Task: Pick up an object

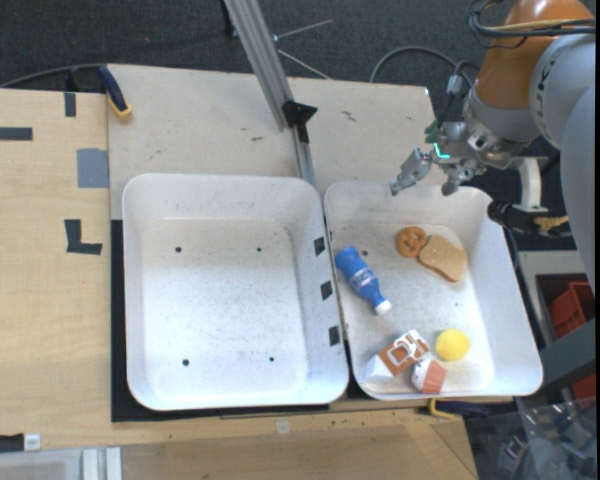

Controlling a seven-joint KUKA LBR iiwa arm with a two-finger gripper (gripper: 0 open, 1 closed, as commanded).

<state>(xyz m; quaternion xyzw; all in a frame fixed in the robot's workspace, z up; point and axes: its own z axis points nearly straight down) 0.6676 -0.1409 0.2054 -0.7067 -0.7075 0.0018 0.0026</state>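
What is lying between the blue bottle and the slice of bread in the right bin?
In the camera view, a small brown pretzel lies between the blue bottle and the bread slice, touching the bread's left edge and apart from the bottle.

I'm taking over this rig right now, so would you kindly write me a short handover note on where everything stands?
Pincer: open, holding nothing, poised above the far rim of the right bin.
Things, all in the right bin: blue bottle lying near the left wall; pretzel touching the bread slice towards the far end; yellow ball and small carton at the near end.
The left bin sits alongside.
Done: nothing picked up yet.
Left: lower onto one item, close, lift. The pretzel and bread look nearest the pincer.
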